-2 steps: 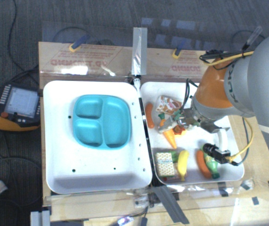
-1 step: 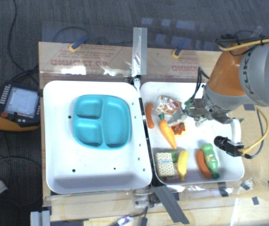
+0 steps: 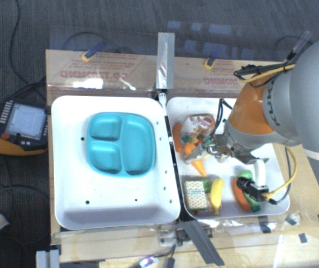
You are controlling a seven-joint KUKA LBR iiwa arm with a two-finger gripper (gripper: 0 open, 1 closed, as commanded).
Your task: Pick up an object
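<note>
Currently the gripper (image 3: 206, 148) sits low in the right bin (image 3: 279, 205) over the carrot (image 3: 200, 164); its grip state cannot be determined; the carrot looks light, rigid, smooth; grasp mid-length.

I am counting two bins (image 3: 64, 149), one blue tray (image 3: 120, 144), one banana (image 3: 217, 193), one waffle block (image 3: 196, 194), and two carrots (image 3: 199, 165).

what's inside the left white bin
The left bin holds one blue divided plate with three compartments, lying flat near the bin's middle. Whatever might sit beneath the plate is covered.
</note>
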